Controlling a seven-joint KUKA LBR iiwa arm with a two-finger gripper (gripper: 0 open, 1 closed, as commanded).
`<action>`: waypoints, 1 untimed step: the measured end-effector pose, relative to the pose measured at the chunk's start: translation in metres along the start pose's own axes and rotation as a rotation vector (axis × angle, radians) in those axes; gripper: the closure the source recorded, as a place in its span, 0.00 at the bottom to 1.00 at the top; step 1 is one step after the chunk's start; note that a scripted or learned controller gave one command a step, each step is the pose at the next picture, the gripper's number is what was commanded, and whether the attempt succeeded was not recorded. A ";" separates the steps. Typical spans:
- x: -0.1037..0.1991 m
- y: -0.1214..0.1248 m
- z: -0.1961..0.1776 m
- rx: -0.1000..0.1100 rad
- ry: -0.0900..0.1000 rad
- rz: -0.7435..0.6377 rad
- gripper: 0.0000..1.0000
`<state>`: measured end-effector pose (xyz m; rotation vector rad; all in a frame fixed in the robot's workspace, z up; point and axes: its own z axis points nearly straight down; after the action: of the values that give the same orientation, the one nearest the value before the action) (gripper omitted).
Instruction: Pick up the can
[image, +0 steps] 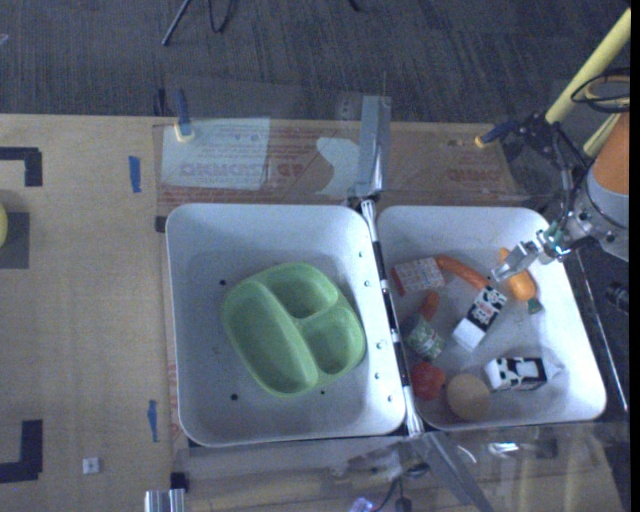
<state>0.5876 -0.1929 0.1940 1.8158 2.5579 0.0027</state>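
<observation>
The can (425, 340) is small, with a greenish label, and lies on its side near the left wall of the right bin (585, 345). My gripper (517, 260) hangs over the back right part of that bin, up and to the right of the can and well apart from it. It sits just above an orange piece (522, 287). Nothing shows in its grasp.
Around the can lie a small carrot (430, 303), a red tomato (428, 378), a tan potato (467, 397), a white and black bottle (479, 316), a cow-patterned carton (517, 373), a red-patterned box (418, 273) and a long carrot (461, 269). The left bin (190, 250) holds a green divided plate (293, 327).
</observation>
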 end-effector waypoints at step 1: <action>-0.001 0.001 -0.011 -0.005 -0.003 0.000 1.00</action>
<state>0.5889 -0.1931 0.2048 1.8131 2.5532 0.0060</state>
